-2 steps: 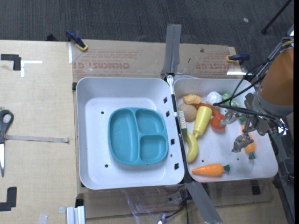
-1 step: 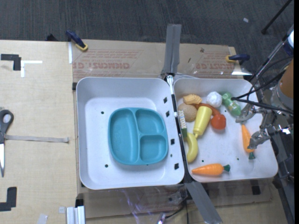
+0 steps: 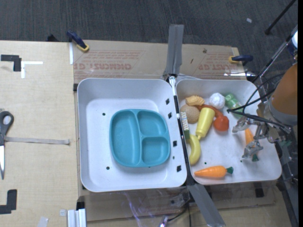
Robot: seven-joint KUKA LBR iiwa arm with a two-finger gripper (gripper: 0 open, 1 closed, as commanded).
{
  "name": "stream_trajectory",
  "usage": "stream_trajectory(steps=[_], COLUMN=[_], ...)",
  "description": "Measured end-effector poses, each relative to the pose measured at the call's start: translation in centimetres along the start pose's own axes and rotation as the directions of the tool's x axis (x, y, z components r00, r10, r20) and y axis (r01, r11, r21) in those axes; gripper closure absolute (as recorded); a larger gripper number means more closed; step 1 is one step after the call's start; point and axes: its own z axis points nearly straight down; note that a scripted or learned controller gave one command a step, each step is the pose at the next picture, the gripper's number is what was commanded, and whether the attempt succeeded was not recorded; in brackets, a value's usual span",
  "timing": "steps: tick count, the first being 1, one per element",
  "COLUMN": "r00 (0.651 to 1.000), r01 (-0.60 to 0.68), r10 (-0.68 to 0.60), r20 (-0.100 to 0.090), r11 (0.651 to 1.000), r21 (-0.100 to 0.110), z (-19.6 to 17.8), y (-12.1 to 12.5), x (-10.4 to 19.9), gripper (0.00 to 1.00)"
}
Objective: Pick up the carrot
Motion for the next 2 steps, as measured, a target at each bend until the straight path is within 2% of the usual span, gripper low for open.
stream_trajectory(steps=[1,2], r00=[1.000,1.000], r01=[0.003,0.003], r10=[-0.003,-0.003], r20=[0.005,0.005], r11=[1.000,1.000], r21=[0.002,0.002], z=[-1.05,-1.04], y=[0.09,0.10], x=[-0.24,-0.24], gripper=[1.00,0.00])
